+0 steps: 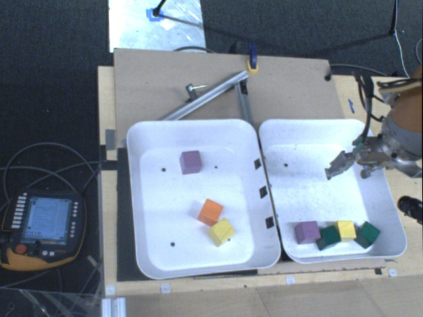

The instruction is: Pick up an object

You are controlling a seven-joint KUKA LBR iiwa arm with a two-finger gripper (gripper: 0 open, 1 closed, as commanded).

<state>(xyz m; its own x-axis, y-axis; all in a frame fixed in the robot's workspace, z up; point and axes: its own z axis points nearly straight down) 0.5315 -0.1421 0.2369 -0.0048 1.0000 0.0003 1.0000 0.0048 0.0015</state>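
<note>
No legible writing or labels anywhere; the teach pendant (41,228) lies off the table's (198,71) left edge with an unreadable screen. Far left of the jaws, the left bin (142,144) holds a purple cube (191,162), an orange cube (210,211) and a yellow cube (222,232) touching it. The jaws (344,166) hang above the right bin (390,240), nothing between them, state cannot be told; below them, along the near wall, sit a purple block (307,232), dark green block (327,237), yellow block (346,229) and green block (367,234).
</note>
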